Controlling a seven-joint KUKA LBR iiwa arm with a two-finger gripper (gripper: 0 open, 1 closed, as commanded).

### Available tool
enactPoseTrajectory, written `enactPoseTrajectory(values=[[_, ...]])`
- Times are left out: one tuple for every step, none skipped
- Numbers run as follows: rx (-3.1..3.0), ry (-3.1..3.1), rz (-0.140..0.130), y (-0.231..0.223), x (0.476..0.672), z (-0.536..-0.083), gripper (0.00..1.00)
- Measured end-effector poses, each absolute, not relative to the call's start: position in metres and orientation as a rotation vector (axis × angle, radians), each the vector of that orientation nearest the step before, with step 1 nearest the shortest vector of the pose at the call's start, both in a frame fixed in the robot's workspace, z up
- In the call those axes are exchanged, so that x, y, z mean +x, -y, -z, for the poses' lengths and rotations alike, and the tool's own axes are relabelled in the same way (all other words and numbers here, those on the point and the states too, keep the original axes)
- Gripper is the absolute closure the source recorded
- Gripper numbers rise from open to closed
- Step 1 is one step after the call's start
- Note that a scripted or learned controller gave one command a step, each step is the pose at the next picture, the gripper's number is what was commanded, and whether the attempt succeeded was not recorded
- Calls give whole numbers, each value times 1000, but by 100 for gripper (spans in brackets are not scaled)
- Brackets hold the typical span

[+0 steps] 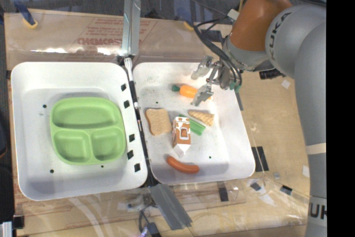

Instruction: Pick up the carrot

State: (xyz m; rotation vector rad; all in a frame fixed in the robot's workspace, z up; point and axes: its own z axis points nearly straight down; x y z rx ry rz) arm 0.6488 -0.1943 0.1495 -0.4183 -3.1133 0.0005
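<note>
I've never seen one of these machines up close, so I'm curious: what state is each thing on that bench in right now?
carrot: lying in the right bin, not lifted
gripper: open, just right of the carrot
bread slice: lying flat
small carton: lying on its side
sausage: lying near the front wall
green divided plate: flat in the left bin

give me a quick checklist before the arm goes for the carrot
1. Carrot in the right bin: ok.
2. Carrot in plain view from above: ok.
3. Gripper close to the carrot, just to its right: ok.
4. Carrot between the jaws: not ok, it lies beside them on the bin floor.
5. Room around the carrot: ok, the bread and cone lie apart from it.
6. Jaw opening wide enough: cannot tell.
</note>
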Motion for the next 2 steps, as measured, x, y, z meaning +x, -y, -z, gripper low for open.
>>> enactPoseTrajectory(values=[[-574, 3092, 1, 142, 649, -94, 0], [-562, 3097, -1, 141, 650, -105, 100]])
